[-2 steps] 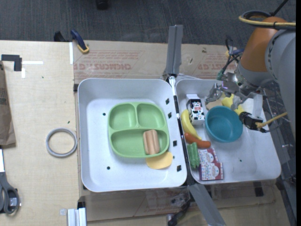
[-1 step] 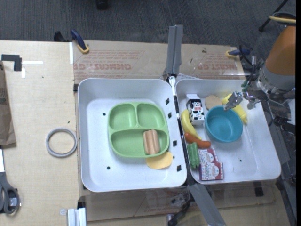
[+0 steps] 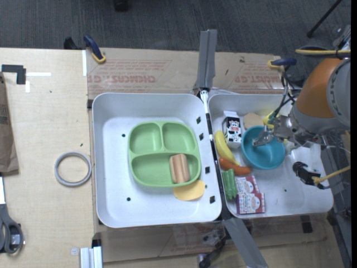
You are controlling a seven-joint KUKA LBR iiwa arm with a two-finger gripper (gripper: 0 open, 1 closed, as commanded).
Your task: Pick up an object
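Note:
My gripper (image 3: 263, 140) hangs in the right bin (image 3: 290, 202), low over the blue bowl (image 3: 265, 156) near its upper rim. Left of the bowl lie a yellow banana (image 3: 221, 144), an orange carrot (image 3: 234, 167) and a green vegetable (image 3: 228, 184). A small carton with a cow print (image 3: 232, 129) stands at the back, beside a beige item (image 3: 254, 119). A pink snack packet (image 3: 249, 195) lies in front of the bowl. In the left bin (image 3: 109, 166) a green divided plate (image 3: 150, 144) carries a sausage (image 3: 179, 168), with a yellow piece (image 3: 189, 191) at its lower edge.
The grey arm with its orange band (image 3: 323, 88) reaches in from the right, with cables trailing over the right bin's edge. A grey ring (image 3: 73, 168) lies on the bench to the left. The divider wall (image 3: 211, 149) separates the two bins.

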